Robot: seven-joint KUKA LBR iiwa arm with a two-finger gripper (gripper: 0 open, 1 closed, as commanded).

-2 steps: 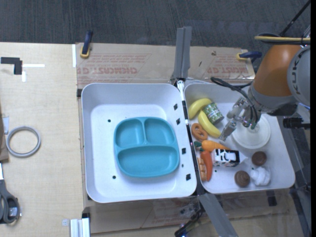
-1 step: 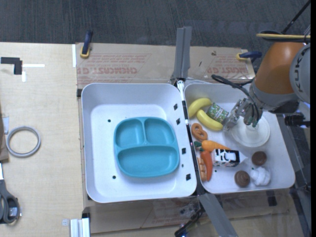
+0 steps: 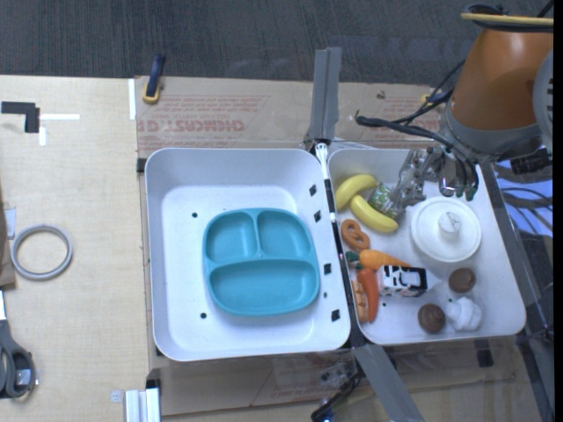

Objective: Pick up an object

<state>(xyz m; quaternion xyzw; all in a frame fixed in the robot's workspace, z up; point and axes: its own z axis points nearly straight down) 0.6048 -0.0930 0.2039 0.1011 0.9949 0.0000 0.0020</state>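
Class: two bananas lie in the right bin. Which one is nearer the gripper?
The upper banana, lying closer to the bin's back wall. It is level with the gripper, while the lower banana sits below it, beside the white lidded pot.

This looks like a robotics lab. Two white bins (image 3: 167,262) sit on a cardboard sheet (image 3: 220,112) on a pale wooden desk (image 3: 70,174) over dark carpet (image 3: 220,16), with a grey and orange arm (image 3: 497,77) trailing loose cables (image 3: 396,117). A tape roll (image 3: 40,251), scissors (image 3: 13,367) and toy food (image 3: 368,202) lie about.
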